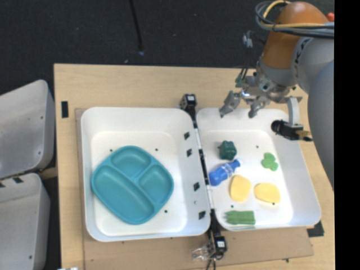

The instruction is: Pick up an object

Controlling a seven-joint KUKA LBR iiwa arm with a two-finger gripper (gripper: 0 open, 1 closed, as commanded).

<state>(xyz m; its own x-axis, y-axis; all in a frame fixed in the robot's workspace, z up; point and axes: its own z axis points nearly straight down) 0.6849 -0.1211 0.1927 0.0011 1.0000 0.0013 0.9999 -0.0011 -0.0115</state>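
My gripper (240, 109) hangs above the far edge of the right bin (298, 207), its two fingers spread apart with nothing between them. Below it in that bin lie a dark green block (227, 149), a blue bottle (223, 172), a small light green piece (270, 161), two yellow pieces (240, 188) (266, 193) and a flat green piece (240, 217). The dark green block is the nearest to the gripper, a little toward the front.
The left bin (93, 128) holds a teal divided tray (132, 183). A ridge with black clips (198, 167) separates the two bins. The grey arm with its orange band (289, 32) comes in from the upper right.
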